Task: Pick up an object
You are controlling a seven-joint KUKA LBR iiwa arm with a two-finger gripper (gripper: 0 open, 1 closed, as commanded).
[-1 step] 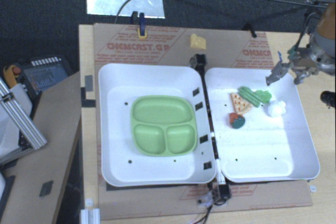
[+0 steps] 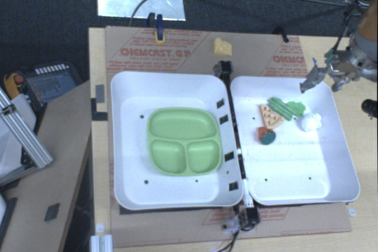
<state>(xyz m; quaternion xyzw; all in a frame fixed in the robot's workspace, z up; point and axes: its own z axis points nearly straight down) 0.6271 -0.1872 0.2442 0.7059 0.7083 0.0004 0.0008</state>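
Arm (image 2: 361,62): grey metal, rounded wrist housing, seen above the far right corner of the right white bin (image 2: 339,150).
Band: orange strip with a blue edge, high on the arm, further from the bin than the wrist.
Gripper (image 2: 322,81): dull grey metal, angular, with thin pointed fingers (image 2: 308,84) nearest the bin's far rim.
Marking: small green spot on the gripper body.
Cable: thin dark line running up from the gripper alongside the arm.
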